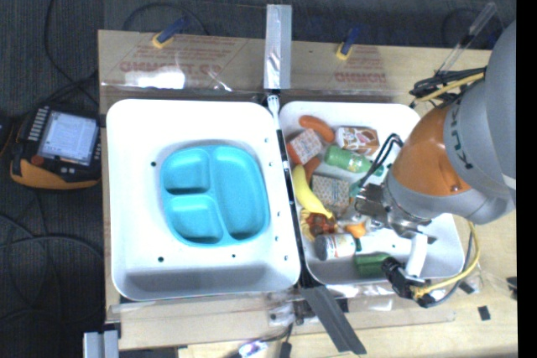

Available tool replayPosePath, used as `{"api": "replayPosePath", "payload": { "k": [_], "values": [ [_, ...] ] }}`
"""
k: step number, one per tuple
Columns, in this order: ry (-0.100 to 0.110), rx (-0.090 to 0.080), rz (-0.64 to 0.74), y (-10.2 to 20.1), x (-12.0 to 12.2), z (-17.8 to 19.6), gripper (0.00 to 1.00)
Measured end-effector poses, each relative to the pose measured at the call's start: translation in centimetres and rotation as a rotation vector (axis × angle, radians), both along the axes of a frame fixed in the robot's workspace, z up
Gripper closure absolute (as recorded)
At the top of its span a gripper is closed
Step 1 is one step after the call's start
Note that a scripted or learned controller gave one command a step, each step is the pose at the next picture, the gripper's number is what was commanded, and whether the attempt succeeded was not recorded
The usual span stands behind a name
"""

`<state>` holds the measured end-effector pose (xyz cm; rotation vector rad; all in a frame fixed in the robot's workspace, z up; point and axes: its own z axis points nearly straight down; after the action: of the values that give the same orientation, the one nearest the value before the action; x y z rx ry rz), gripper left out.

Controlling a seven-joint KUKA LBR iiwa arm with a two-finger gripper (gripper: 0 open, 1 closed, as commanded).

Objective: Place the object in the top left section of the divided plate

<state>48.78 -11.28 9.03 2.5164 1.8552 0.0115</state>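
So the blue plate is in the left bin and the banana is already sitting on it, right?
Not quite. The blue plate is in the left bin, but the banana isn't on it. The camera view shows the banana in the right bin, near its left wall, among the other items.

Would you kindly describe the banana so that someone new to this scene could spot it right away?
Start at the right white bin, the cluttered one the grey and orange arm reaches into. Along its left wall, next to the divider between the bins, lies the banana. It is the only plain yellow, curved thing there; its neighbours are labelled packets and bottles.
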Motion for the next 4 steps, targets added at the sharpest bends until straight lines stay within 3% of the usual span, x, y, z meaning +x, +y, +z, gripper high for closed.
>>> {"api": "replayPosePath", "payload": {
  "k": [1,2,3,4],
  "values": [
    [0.010,0.004,-0.131,1.4,4.1,-0.1,1.00],
    [-0.004,0.009,-0.335,1.7,1.9,0.0,1.00],
    [-0.005,0.016,-0.505,1.4,0.3,0.0,1.00],
    [-0.005,0.018,-0.692,1.8,0.2,0.0,1.00]
  ]
}}
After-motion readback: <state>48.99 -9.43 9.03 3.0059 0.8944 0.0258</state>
